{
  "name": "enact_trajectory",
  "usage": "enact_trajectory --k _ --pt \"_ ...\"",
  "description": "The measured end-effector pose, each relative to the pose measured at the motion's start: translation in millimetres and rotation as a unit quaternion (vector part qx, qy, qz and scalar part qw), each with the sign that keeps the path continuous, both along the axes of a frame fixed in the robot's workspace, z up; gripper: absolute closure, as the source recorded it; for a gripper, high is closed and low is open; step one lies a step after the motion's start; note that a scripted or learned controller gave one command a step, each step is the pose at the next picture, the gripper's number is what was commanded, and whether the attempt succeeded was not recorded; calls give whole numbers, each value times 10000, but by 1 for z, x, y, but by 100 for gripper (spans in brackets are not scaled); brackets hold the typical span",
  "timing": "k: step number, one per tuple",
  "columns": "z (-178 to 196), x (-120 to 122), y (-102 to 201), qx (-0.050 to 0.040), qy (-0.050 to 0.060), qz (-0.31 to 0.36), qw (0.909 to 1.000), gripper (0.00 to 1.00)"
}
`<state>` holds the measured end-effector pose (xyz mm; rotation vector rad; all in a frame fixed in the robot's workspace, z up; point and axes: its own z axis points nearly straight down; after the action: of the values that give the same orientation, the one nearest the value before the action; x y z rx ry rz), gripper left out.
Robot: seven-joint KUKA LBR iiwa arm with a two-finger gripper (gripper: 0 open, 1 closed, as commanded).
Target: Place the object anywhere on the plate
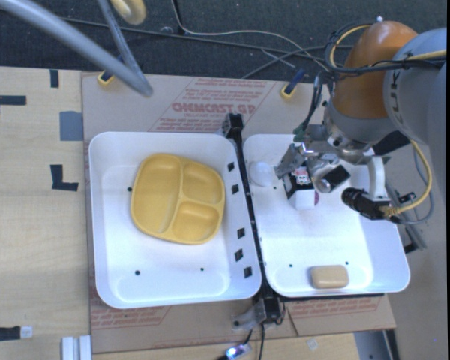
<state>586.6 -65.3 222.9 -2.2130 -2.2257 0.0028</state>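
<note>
The yellow plate [178, 199] fills the middle of the left bin [105, 223], with bare white floor showing toward six o'clock and along nine o'clock; the black divider [244, 201] between the bins stands at the plate's three o'clock. In the right bin [390, 276] the arm [375, 73] crowds twelve o'clock; a tan block [329, 277] sits at six o'clock; the middle floor lies open

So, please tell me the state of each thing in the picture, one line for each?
Yellow plate: upright in the left bin, nothing on it.
Tan object: lying flat in the right bin, near its front edge, untouched.
Pincer: low over the right bin, apart from the tan object.
</note>
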Motion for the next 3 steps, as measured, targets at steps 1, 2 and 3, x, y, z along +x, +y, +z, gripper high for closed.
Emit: enact_trajectory --k 1,2,3 --pt "-12 8 50 0 7 1 10000 100" --pt "-17 14 108 -3 0 4 10000 100" --pt "-20 24 159 1 -1 6 10000 100"
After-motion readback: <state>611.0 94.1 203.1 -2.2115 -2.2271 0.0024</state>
